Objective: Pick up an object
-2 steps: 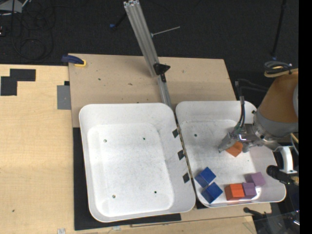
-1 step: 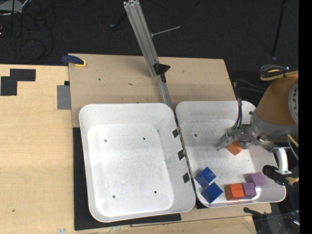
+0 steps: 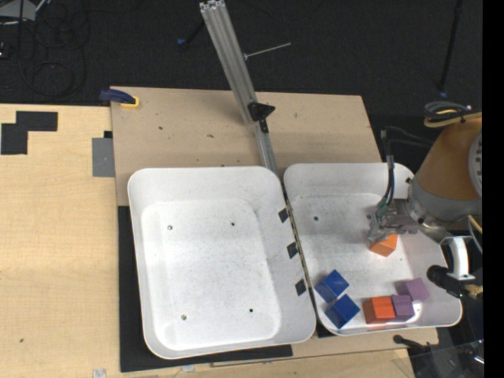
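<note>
Light wood bench (image 3: 55,235); beyond it dark floor (image 3: 354,30), cables on it. Aluminium strut (image 3: 234,69) leans across bench's far edge.

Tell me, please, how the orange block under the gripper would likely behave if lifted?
The orange block looks like a small solid cube, so probably stiff and light. Its flat faces suggest it would slide rather than roll. It sits tilted below the gripper, so it may twist as fingers close.

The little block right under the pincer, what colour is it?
Orange. The block shows best in the camera view, just below the pincer, in the right bin.
</note>
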`<state>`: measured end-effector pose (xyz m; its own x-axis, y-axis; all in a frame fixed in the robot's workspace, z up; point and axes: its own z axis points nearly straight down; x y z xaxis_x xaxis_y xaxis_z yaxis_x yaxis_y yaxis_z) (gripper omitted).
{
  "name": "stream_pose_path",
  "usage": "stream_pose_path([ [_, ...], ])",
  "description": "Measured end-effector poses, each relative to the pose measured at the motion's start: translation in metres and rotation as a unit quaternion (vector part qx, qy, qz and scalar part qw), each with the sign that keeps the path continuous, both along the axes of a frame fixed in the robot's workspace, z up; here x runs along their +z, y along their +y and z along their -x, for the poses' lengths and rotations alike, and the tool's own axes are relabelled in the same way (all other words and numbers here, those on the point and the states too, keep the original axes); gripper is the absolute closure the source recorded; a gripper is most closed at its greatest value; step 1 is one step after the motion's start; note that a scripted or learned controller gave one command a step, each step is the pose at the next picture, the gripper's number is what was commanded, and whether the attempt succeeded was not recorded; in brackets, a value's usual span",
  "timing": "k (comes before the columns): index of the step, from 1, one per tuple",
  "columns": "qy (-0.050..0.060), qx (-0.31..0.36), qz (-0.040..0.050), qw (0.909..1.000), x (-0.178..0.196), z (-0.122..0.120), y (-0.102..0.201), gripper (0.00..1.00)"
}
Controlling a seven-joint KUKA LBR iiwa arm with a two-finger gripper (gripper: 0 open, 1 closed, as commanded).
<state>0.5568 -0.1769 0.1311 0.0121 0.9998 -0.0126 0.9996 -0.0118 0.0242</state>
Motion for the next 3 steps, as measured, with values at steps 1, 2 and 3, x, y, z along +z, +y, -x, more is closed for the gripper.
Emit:
stream_pose_path([
  [1, 0.012, 0.007, -0.0063, 0.9999, 0.042, 0.0, 0.002, 1.0],
  [2, 0.01, 0.007, -0.0056, 0.9999, 0.106, -0.003, 0.0, 1.0],
  [3, 0.011, 0.007, -0.0062, 0.9999, 0.144, -0.003, -0.001, 1.0],
])
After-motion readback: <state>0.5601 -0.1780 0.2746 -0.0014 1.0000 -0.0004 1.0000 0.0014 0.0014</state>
